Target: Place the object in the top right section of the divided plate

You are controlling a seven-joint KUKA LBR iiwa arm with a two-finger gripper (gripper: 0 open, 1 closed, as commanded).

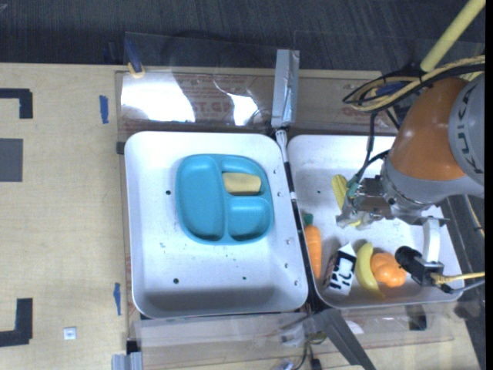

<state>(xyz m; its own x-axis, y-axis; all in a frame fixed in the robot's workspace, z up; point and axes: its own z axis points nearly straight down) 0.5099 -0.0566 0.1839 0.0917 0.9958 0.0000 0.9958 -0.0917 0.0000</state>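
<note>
A blue divided plate (212,199) lies in the left white bin (154,276). A pale yellow block-shaped object (242,183) rests in the plate's top right section. My gripper (354,211) hangs over the right bin (308,168), well to the right of the plate, just beside a small yellow item (340,189). The arm's orange band (427,137) rises above it.
The right bin holds an orange carrot (313,250) by its left wall, a black-and-white card (343,270), a yellow banana-like piece (365,266) and an orange fruit (387,270). Cables (385,87) run behind the right bin. A metal divider (284,87) stands at the back between the bins.
</note>
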